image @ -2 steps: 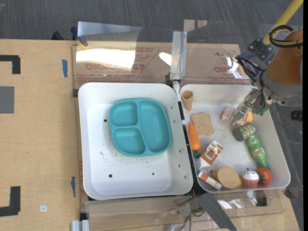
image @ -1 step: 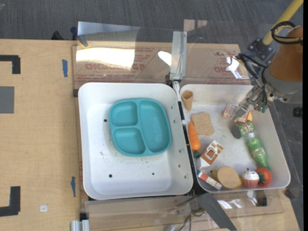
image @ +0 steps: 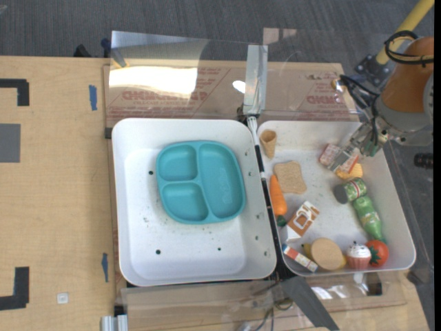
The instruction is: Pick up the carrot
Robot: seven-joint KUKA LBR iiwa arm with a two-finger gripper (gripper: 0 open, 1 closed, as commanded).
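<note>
the carrot (image: 278, 196) is lying at the left edge of the right bin (image: 402, 216), just beside the divider between the two bins, its length running up and down the frame, with a slice of bread (image: 291, 177) just to its upper right and a small orange-and-white carton (image: 304, 219) just to its lower right. the gripper (image: 363, 143) is hanging at the upper right of the frame, over the top right part of the right bin, well apart from the carrot; whether its fingers are spread or closed cannot be told. just below it a yellow piece (image: 349, 170) and a green vegetable (image: 365, 207) are lying. the left bin (image: 131, 185) is carrying a teal divided plate (image: 200, 181) in the middle of the frame.
</note>
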